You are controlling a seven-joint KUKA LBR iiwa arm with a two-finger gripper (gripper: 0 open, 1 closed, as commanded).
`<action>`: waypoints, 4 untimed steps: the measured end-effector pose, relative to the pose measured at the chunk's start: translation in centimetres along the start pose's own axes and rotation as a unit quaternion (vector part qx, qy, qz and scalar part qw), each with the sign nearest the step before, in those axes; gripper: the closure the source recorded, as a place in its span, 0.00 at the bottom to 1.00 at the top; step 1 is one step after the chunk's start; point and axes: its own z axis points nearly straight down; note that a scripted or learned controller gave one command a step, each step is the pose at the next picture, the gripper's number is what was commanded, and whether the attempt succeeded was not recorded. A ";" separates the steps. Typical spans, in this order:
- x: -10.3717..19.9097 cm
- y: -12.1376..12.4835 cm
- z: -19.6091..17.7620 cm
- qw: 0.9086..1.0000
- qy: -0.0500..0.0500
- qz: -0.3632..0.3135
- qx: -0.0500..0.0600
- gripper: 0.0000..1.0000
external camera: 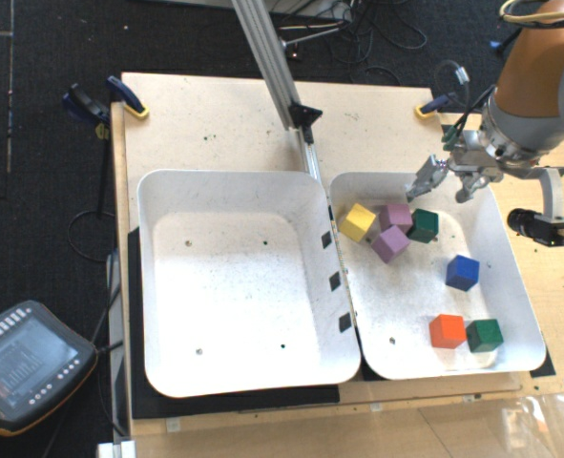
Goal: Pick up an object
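Right bin point(511, 284) holds seven small blocks, probably light, rigid and smooth. Gripper point(446, 181), fingers spread and empty, hangs over its far rim near the green block point(424, 224); grasp opposite flat faces.

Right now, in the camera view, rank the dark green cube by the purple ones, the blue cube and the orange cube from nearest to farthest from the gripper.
From the gripper, which is open above the right bin's far end:
1. Dark green cube, just below it, beside the purple cubes.
2. Blue cube, mid-bin, toward the right wall.
3. Orange cube, at the near end.
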 end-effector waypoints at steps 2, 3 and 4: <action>-0.6 0.8 11.1 1.000 -0.002 0.000 -0.004 0.00; -0.6 0.9 9.7 1.000 -0.001 -0.001 -0.006 1.00; -0.8 0.1 5.0 1.000 -0.001 0.000 -0.006 1.00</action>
